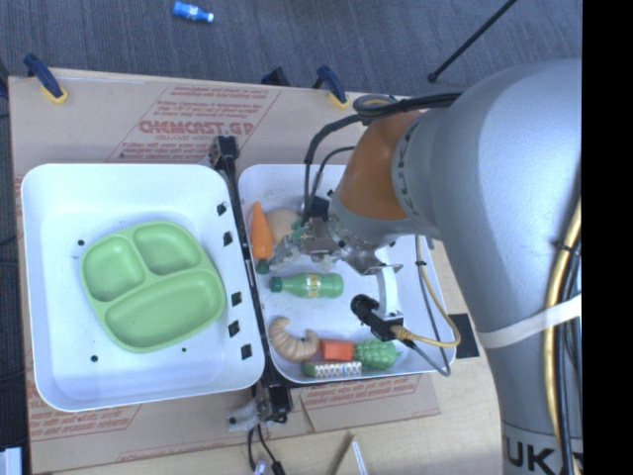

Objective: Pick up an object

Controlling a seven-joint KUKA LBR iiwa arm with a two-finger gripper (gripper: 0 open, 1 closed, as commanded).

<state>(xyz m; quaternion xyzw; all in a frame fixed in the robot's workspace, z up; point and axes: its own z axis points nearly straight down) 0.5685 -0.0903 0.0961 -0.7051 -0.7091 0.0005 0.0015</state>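
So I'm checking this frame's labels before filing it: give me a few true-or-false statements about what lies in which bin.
1. The green divided plate lies in the left bin. True.
2. The carrot lies in the left bin. False: it is in the right bin, near the divider.
3. The green bottle stands upright. False: it lies on its side.
4. The gripper is over the right bin. True.
5. A small blue thing lies on the floor beyond the bench. True.
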